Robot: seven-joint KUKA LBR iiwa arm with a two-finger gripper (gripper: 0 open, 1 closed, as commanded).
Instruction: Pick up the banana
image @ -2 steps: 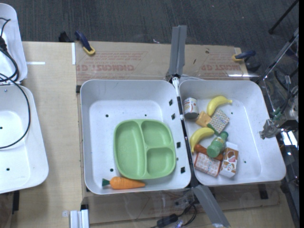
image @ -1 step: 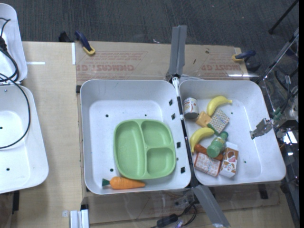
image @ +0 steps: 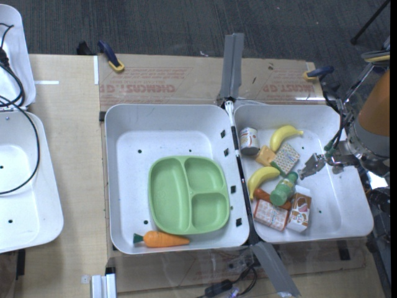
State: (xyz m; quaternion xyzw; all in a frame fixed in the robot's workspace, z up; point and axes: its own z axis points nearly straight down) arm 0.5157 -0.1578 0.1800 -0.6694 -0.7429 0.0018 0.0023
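Note:
Two yellow bananas lie in the right bin. One banana is near the bin's back, beside a small can. The other banana lies lower left, against a green bottle. My gripper hangs over the middle of the right bin, just right of a tan cracker and above the bottle. Its fingers stand open with nothing between them. It is a short way right of both bananas and touches neither.
A yellow cheese wedge and two small cartons crowd the right bin's left half. The left bin holds a green divided plate and a carrot. The divider stands between the bins.

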